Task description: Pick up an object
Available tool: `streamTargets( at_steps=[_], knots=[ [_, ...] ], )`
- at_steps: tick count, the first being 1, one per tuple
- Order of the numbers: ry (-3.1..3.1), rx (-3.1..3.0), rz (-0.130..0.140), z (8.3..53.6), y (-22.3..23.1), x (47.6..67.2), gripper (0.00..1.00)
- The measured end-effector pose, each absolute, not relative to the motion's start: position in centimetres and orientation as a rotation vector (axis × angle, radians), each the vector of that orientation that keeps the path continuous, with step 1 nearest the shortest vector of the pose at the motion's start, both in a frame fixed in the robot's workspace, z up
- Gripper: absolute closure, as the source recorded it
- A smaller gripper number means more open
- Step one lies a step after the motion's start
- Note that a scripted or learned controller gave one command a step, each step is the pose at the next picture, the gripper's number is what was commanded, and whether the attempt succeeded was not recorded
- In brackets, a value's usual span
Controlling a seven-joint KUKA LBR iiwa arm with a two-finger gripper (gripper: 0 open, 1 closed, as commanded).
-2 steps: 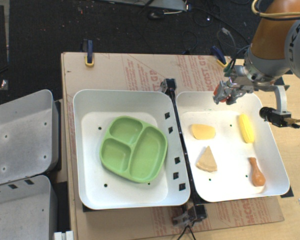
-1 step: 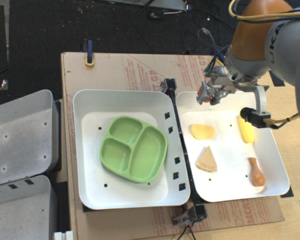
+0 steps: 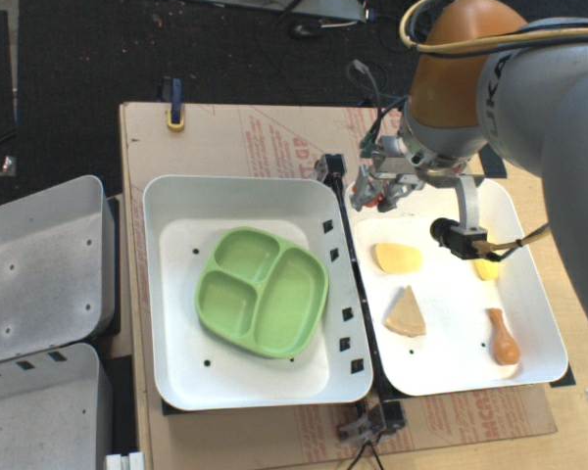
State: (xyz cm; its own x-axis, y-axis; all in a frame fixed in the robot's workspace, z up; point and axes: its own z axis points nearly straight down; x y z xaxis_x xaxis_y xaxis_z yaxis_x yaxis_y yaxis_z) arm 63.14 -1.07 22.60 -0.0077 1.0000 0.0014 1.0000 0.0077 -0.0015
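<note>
The right bin [image 3: 539, 360] holds several small things: a yellow lump [image 3: 398, 258], a tan wedge [image 3: 407, 314], an orange drumstick-shaped piece [image 3: 503, 338] and a small yellow piece [image 3: 488, 269]. A green divided plate [image 3: 263, 292] lies in the left bin [image 3: 167, 262]. My gripper [image 3: 377, 188] hangs over the right bin's far left corner, beyond the yellow lump and apart from it. Nothing shows in its grasp. A grey bar with a black end [image 3: 457, 234] reaches down from the wrist and partly hides the small yellow piece.
A black divider [image 3: 348, 262] runs between the two bins. The grey arm with its orange band [image 3: 461, 57] covers the far right. White lids [image 3: 39, 253] lie to the left of the bench. A blue clamp [image 3: 175, 104] sits at the board's far left corner.
</note>
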Motion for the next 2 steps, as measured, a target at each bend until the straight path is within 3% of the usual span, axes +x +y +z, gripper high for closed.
streamTargets(
  at_steps=[2],
  knots=[
    [-2.228, -2.214, 0.000, 23.8, 10.0, 61.0, 1.00]
  ],
)
